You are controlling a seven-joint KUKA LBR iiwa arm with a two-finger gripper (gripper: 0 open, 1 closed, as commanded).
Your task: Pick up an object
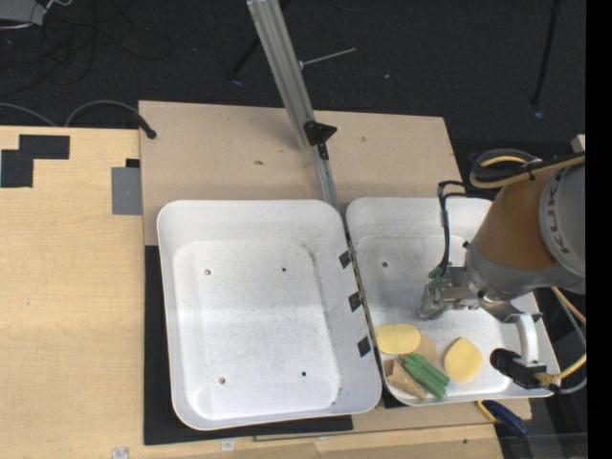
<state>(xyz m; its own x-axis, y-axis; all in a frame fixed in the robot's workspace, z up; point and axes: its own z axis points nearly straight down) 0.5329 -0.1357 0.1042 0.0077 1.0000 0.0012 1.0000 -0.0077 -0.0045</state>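
Objects sit at 6 o'clock in the right bin (402, 228): yellow piece (398, 338), green piece (426, 375), second yellow piece (463, 359); tool (438, 301) hovers above, can't tell its state, so I'd drop straight on the nearest yellow, clear of the wall.

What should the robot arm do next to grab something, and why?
Probably move the gripper toward the round yellow potato-like piece just below it and lower. The gripper sits in the right white bin with nothing seen held, and that piece lies nearest.
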